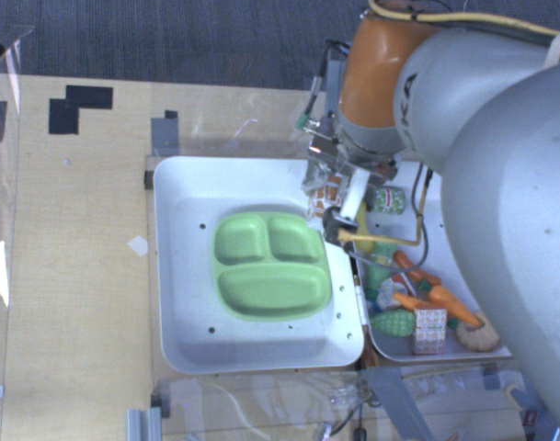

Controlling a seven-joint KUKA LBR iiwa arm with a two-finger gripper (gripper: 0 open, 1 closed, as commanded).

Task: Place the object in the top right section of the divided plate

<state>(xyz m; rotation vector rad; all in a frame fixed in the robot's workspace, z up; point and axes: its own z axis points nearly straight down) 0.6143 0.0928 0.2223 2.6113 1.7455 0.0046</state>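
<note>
A light green divided plate (pixel 270 266) lies in the left white bin (pixel 183 274), with two small sections at its far side and one large section at the near side. All its sections look bare. My gripper (pixel 327 208) hangs just past the plate's top right corner, over the bin's right rim. A small white and orange patch shows at the gripper's tip, and I cannot make out what it is or whether it is held. The arm's orange band (pixel 381 62) and grey body cover much of the right side.
The right bin (pixel 445 352) holds several small items: a green can (pixel 387 199), a yellow piece (pixel 364 240), orange carrots (pixel 427 294), a green knobbly item (pixel 391 323), a white patterned box (pixel 429 330) and a brown round thing (pixel 482 337). Wooden bench spreads to the left.
</note>
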